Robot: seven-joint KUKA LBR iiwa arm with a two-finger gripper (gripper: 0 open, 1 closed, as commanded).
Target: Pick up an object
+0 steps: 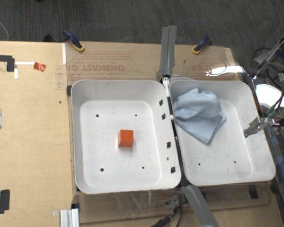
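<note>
Orange cube (126,138) in left bin (85,174), crumpled grey cloth (199,113) in right bin (255,174)

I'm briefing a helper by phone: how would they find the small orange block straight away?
Look at the two white bins side by side and take the left bin. The orange block sits near its middle, alone on the white floor. It is small, cube-shaped and bright, unlike the crumpled grey-blue cloth in the right bin.

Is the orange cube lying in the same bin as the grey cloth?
No, the orange cube sits in the left bin, the grey cloth in the right bin.
</note>
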